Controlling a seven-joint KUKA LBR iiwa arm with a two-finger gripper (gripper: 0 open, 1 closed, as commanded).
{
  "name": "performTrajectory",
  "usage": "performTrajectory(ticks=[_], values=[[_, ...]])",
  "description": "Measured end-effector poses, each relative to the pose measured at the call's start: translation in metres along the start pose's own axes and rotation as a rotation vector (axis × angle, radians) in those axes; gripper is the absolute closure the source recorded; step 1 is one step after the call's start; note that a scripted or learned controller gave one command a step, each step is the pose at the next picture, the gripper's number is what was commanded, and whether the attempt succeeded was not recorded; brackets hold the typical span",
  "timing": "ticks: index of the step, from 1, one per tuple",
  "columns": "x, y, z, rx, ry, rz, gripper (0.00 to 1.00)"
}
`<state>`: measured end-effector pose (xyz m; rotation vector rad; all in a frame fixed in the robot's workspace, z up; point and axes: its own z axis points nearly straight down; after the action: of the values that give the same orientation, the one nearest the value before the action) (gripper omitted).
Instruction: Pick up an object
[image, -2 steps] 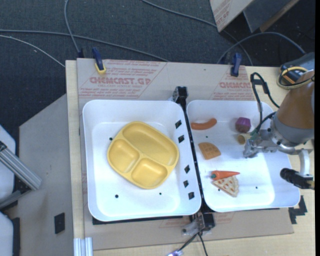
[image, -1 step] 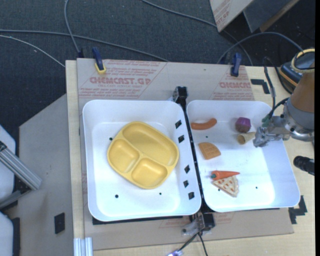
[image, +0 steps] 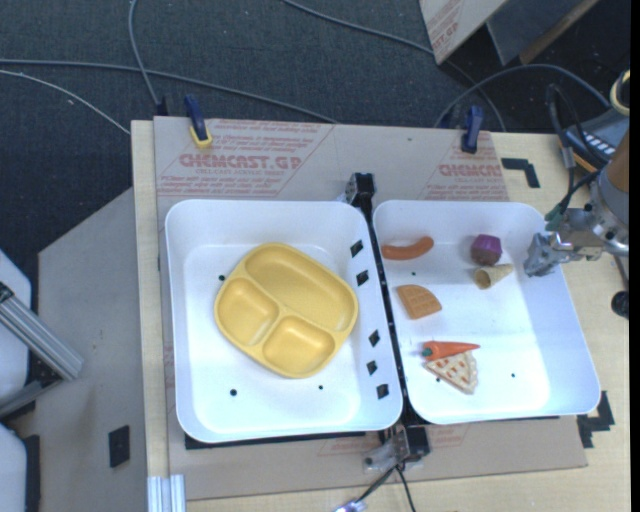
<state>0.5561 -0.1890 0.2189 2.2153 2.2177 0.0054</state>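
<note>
the gripper (image: 541, 255) hangs at the right bin's (image: 560, 340) right rim; whether it is spread or pinched i cannot tell. nearest lies the small cone (image: 491, 275), just to its left (purple ball (image: 486, 248) beside it), with bare floor below for approach.

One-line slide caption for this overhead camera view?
Grey gripper hovers at the right white bin's far edge near a purple toy; yellow divided plate fills the left bin.
</note>
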Motion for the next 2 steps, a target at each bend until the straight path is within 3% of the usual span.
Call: performTrajectory(ticks=[2], values=[[0.094,0.008,0.005,0.009,0.005,-0.004,1.0]])
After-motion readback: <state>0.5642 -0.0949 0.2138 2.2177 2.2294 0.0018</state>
